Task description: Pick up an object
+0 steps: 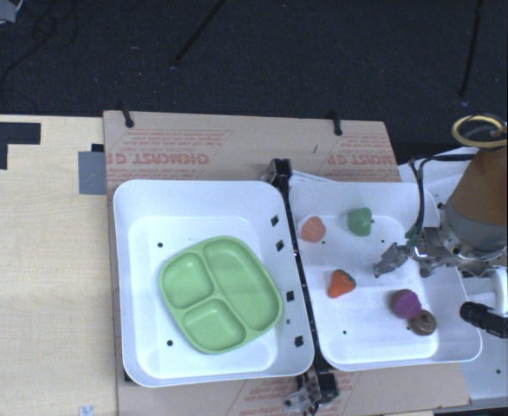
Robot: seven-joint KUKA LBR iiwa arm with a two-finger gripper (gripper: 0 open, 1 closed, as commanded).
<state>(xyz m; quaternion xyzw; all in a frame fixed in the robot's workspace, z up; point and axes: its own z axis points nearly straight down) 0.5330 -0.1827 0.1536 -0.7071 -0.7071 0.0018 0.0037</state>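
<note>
**Arm Hangs Over Right Bin, Small Objects Scattered Below**

The bench (37, 258) fills the lower left of the frame, a cardboard sheet (237, 146) lying under two white bins. The left bin (137, 224) sits at centre and carries a green divided plate (219, 293), tilted, with three compartments. The right bin (367, 354) sits just beside it, the two rims touching along a dark clipped seam.

My arm (488, 198) enters from the right edge, orange band above grey wrist. My gripper (401, 258) hangs over the middle of the right bin, pointing left; I cannot tell how wide it stands, and nothing is seen in it.

Five small objects lie in the right bin: a purple object (405, 302) at lower right, touching a brown ring-shaped object (423, 322); an orange-red object (341, 283) at centre; a green object (360, 221) near the top; a pale orange object (313, 229) at upper left.
</note>
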